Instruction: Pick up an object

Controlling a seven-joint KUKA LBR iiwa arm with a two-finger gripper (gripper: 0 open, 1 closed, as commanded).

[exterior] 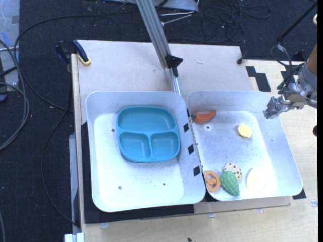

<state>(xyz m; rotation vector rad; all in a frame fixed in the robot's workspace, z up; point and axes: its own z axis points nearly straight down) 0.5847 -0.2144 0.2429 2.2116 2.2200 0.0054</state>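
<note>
Nothing picked yet. Grey two-finger hand (273, 108) hovering at right white bin (282, 145) rim, finger spread impossible to tell. Nearest candidate, small yellow lump (245, 131), lying near, below-left of hand. Descent, grasp, lift all remaining.

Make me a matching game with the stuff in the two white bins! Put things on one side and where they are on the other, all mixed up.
Things:
1. blue divided tray
2. orange-red toy
3. small yellow piece
4. green bumpy toy

Places:
A. near edge of the right bin, beside a pretzel
B. middle of the left bin
C. far left corner of the right bin, by the divider
D. middle of the right bin, towards the gripper

Pairs: 1-B, 2-C, 3-D, 4-A
</note>
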